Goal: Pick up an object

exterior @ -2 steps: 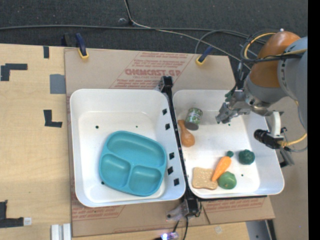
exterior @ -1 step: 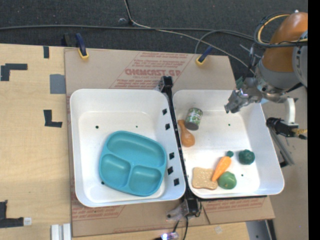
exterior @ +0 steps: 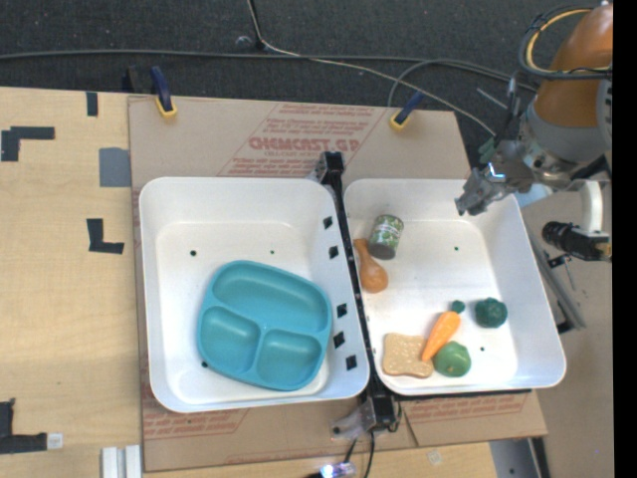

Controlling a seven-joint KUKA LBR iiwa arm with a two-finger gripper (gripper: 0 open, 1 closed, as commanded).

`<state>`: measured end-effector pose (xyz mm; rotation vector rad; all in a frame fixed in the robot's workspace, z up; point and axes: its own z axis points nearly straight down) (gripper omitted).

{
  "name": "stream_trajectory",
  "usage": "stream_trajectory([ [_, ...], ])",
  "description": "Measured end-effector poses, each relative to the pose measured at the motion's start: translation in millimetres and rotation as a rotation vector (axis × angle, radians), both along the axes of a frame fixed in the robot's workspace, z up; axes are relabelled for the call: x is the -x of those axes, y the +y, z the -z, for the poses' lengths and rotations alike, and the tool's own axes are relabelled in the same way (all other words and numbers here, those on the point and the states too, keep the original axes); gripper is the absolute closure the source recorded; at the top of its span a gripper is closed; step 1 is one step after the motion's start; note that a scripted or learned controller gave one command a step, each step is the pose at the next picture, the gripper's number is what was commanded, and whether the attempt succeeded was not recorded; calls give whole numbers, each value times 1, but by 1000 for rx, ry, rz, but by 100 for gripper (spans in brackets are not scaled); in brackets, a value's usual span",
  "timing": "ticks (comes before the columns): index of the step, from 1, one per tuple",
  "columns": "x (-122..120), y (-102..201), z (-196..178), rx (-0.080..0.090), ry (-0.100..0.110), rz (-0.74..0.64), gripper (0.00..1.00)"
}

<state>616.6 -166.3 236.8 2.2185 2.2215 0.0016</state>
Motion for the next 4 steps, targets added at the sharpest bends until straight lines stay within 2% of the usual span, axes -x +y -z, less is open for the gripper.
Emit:
stream_trajectory([
  [2, 22, 88, 2, -1, 4, -3, 100],
  [3, 40, 145, 12, -3, 6, -5, 100],
  [4, 61, 192, 3, -3, 5, -5, 100],
])
